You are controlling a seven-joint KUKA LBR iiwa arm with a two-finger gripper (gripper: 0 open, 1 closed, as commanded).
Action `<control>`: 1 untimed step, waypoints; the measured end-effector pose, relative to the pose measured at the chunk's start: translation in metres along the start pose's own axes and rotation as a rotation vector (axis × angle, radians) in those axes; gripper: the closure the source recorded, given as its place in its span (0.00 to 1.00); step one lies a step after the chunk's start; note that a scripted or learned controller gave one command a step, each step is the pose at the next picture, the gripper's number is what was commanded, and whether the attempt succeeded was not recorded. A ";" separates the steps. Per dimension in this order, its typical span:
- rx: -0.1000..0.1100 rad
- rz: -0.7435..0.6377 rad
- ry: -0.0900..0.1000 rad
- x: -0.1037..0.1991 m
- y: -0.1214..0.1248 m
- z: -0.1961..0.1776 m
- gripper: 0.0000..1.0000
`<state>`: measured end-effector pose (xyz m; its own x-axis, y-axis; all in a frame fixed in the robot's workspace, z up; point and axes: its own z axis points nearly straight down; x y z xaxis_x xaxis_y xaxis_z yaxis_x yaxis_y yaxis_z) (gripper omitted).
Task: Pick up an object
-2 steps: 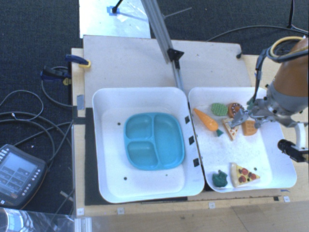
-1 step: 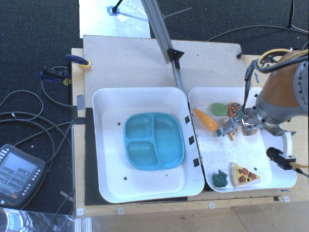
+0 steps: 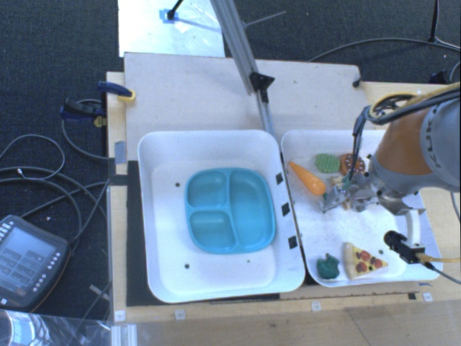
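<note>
The right bin [image 3: 374, 225] holds several toy foods. An orange carrot [image 3: 306, 179] lies near its left wall, with a green textured piece [image 3: 328, 163] and a red-brown piece [image 3: 351, 166] behind it. A pizza slice [image 3: 366, 259] and a dark green broccoli [image 3: 328, 267] lie at the front. My gripper [image 3: 337, 197] is low in the middle of this bin, just right of the carrot's lower end. I see nothing clearly held in it.
The left bin [image 3: 155, 193] holds a blue divided plate [image 3: 230, 209]. A grey pole [image 3: 238, 38] slants down to the wall between the two bins. The arm's orange band and grey body [image 3: 410, 153] cover the right bin's far right side.
</note>
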<state>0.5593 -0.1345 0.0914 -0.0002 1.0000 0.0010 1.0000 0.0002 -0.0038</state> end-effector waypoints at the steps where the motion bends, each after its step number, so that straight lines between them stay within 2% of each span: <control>1: -0.006 0.000 -0.001 0.000 0.002 -0.013 1.00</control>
<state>0.5614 -0.1348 0.1048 0.0000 1.0000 0.0002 1.0000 0.0000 0.0026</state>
